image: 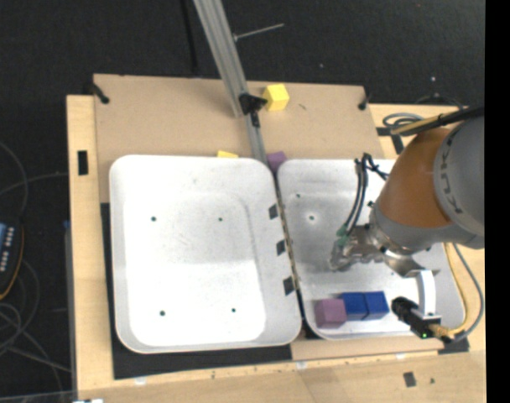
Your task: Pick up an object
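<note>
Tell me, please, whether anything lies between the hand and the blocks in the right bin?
Nothing visible does. The hand hangs over bare floor of the right bin, and the purple block and blue block lie by the near wall, with open bin floor between.

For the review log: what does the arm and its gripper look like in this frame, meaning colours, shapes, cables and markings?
The arm is a thick, rounded grey body with a broad orange band above the wrist. Dark cables, one showing green, run down beside the band to the gripper, a small grey metallic assembly. A white bracket and a black fitting sit below the wrist. No markings are legible.
</note>
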`<state>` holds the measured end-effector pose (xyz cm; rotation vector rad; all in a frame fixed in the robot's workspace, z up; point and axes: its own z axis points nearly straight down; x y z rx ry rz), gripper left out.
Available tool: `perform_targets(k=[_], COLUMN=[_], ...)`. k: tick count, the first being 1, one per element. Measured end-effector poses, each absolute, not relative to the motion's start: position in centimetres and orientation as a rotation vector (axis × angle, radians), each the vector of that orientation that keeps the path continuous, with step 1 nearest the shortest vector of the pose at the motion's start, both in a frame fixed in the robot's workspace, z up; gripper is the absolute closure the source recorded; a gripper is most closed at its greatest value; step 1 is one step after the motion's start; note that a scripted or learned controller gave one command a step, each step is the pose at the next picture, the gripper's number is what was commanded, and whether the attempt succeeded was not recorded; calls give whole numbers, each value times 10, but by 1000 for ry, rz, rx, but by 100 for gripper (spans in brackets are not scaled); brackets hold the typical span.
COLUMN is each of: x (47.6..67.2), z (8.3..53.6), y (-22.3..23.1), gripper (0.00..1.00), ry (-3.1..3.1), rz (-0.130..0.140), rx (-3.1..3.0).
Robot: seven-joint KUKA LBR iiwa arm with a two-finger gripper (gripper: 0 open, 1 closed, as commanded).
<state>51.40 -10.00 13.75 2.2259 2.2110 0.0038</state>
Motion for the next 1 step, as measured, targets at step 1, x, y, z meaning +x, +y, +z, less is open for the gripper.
perform_targets(k=[1], x=[566], z=[125], y=[-132], gripper=[100], ry=[2221], rz=[1], rx=[2214])
